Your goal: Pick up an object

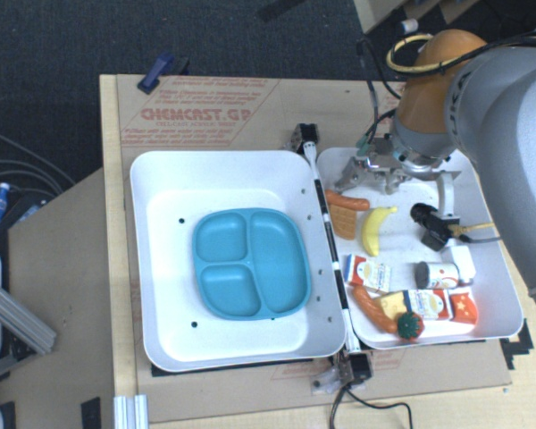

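The right bin [491, 315] holds several toy foods. An orange hot dog [347, 213] and a yellow banana [378, 229] lie near its far left. Nearer the front are a red and white carton [369, 273], an orange sausage [368, 302], a yellow cheese wedge [391, 305], a red strawberry [409, 325], a small white bottle with a dark cap [436, 275] and another red and white pack [447, 305]. My gripper [373, 177] hangs over the bin's far end, just beyond the hot dog and banana. It is open, with nothing between its fingers.
The left bin [161, 186] holds a blue divided plate [250, 262]. A small blue object [154, 74] lies on the cardboard at the far left. The grey arm [509, 132] covers the right bin's far right corner. A black clip [306, 136] sits between the bins.
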You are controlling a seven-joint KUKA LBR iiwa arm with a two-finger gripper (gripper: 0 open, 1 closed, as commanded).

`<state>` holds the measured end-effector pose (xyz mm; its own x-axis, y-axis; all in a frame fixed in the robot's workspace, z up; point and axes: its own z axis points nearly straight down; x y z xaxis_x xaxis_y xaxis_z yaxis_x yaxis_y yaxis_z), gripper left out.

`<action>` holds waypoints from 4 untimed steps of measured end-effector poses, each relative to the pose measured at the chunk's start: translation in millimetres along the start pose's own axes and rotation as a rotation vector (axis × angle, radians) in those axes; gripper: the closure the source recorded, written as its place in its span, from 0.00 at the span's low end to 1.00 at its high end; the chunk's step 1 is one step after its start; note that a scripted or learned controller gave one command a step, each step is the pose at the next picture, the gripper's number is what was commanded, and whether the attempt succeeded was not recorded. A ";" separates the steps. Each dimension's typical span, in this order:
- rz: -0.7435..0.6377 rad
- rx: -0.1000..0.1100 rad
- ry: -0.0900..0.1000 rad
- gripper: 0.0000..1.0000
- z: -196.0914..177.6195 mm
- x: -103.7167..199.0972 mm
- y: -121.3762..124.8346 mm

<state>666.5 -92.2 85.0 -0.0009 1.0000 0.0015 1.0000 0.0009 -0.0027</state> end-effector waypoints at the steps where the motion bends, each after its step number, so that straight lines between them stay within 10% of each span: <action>1: 0.001 0.000 -0.001 0.00 0.5 0.2 -31.2; 2: 0.002 -0.001 0.000 1.00 -9.8 0.4 -30.7; 3: 0.002 -0.001 0.000 0.00 -9.6 0.4 -30.8; 4: 0.000 -0.003 -0.001 0.00 0.1 -4.7 0.2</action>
<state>666.7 -96.9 84.9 -0.0009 1.0000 0.0000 1.0000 0.0009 0.0004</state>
